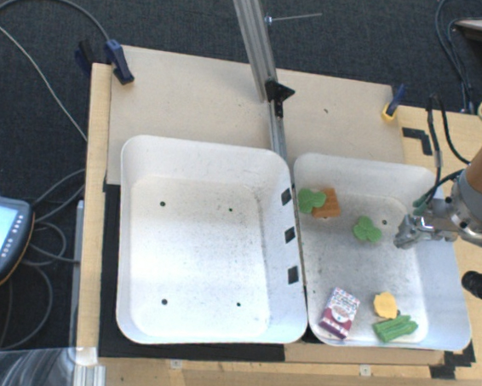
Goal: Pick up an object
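High fixed slanted view over both bins (228,156)

Left bin (135,220): you have lots of open room.
Right bin (437,286): middle floor is open for you.
In your way: green toy (367,231), orange block (329,204), pink packet (341,311), yellow piece (385,305).

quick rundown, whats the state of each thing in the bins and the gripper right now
gripper: low over the right bin's far right side, nothing seen in it
small green piece: loose on the bin floor, left of the gripper
green and orange pair: touching, by the left wall
pink packet: lying flat, near edge
yellow piece: loose, beside the green ridged piece
right bin: holds all items
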Controlling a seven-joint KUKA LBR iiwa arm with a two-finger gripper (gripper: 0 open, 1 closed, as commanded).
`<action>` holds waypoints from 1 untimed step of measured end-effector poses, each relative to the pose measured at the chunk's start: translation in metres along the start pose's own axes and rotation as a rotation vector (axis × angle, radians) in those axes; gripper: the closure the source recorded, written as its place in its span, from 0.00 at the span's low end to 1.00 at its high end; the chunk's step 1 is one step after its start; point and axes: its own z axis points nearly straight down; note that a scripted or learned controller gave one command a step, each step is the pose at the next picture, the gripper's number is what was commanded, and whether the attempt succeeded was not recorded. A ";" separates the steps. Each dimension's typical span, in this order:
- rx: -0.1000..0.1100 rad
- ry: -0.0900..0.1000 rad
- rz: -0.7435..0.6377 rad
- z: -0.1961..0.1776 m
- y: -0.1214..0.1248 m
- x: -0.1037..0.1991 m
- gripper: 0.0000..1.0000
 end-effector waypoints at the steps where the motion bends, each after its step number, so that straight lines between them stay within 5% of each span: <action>1: -0.001 0.000 -0.003 -0.059 0.010 0.004 1.00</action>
